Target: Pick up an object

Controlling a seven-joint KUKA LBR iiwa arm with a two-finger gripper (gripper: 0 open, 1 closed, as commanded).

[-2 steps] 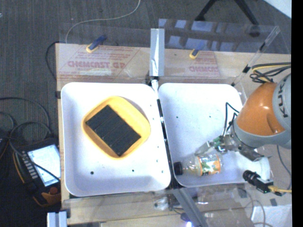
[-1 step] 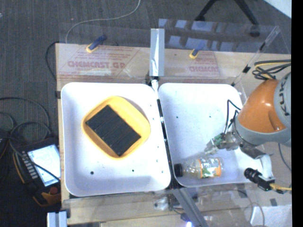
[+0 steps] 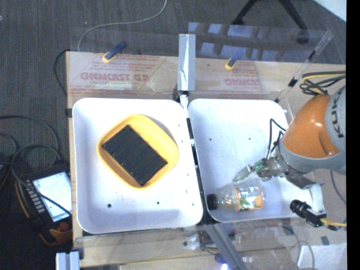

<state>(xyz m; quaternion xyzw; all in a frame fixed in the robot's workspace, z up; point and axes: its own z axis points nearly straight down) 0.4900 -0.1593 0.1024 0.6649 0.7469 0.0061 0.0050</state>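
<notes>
A wooden bench (image 3: 112, 77) carries two shallow white bins side by side, the left bin (image 3: 90, 207) and the right bin (image 3: 236, 122), their inner rims touching. Over the right bin's far-right side hangs the arm (image 3: 315, 136), grey with its orange band, reaching in from the right. In the left bin rests a yellow tray (image 3: 169, 145) with a dark ridged panel (image 3: 135, 155) set in its middle, tilted at an angle to the bin walls. Along the front of the right bin lies a clear plastic bottle (image 3: 239, 197), on its side, orange label facing up, black cap (image 3: 211, 201) pointing toward the divider between the bins. The gripper (image 3: 260, 169) sits just above and behind the bottle's base end, near it but apart; whether it is spread or closed cannot be told from here, and nothing is seen held. The bottle looks empty, so likely light, thin-walled and springy, smooth enough to slip or roll away under a glancing touch. The surest hold would seem to be across the labelled middle, jaws squarely astride its round body.
</notes>
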